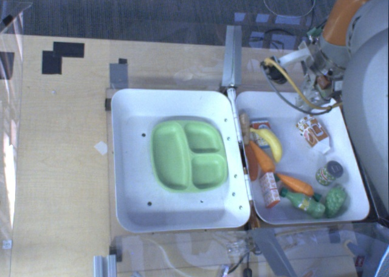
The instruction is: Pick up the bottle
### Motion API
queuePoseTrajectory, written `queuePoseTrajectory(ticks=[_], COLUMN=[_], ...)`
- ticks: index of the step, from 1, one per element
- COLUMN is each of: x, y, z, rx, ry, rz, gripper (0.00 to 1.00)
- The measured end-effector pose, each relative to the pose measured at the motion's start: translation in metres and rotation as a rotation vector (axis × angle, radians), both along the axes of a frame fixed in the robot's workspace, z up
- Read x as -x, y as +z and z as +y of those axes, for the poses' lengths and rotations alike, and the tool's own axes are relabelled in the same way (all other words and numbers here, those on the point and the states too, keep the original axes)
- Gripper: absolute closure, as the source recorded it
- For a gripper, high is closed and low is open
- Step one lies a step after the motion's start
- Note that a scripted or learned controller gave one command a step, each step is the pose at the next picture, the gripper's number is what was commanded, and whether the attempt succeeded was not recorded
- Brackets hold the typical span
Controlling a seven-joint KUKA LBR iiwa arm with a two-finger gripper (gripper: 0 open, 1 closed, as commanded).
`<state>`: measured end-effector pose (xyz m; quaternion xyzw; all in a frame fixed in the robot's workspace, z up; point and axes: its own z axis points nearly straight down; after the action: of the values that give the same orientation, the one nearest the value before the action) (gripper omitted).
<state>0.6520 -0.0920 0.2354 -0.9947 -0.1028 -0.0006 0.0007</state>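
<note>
Look at the right bin (349, 148): your green bottle (302, 202) lies on its side near the front edge, touching the broccoli (335, 200) and just below an orange carrot (295, 183). The tool (316, 87) hangs over the bin's back edge, well apart from the bottle. You cannot tell how it is set.

A green divided tray (189, 155) is sitting in a white bin (130, 209); beside it a yellow banana (270, 142), orange carrots (261, 157) and a green bottle (304, 203) are showing.
</note>
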Motion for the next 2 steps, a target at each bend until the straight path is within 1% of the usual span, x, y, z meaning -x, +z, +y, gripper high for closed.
queuePoseTrajectory(ticks=[1,2], x=[0.011,-0.003], y=[-0.050,-0.014], z=[0.079,0.013], rx=[-0.001,0.002], ry=[-0.001,0.006], rz=[-0.001,-0.003], gripper=[1.00,1.00])
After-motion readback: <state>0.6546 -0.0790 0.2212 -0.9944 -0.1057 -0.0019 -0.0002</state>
